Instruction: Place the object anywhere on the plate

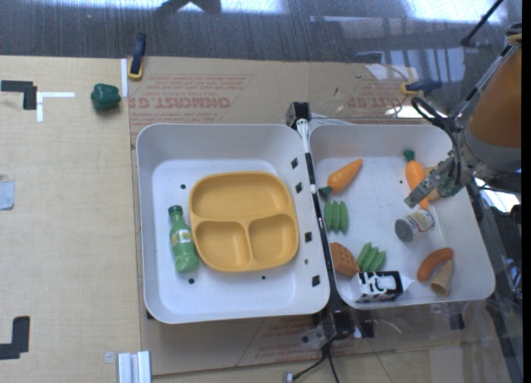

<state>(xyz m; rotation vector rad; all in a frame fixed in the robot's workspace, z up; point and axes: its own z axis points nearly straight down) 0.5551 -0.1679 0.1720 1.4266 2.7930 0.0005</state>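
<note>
The claw (427, 186) hangs in the right bin, far right of the yellow plate (244, 220), touching an orange carrot (414, 176); whether it grips cannot be told. The carrot looks light, stiff and smooth: take it mid-body.

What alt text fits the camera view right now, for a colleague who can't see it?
A robot gripper hovers low over the right bin, above a carrot and a small can. The left bin holds a yellow divided plate with a green bottle lying beside it.
</note>
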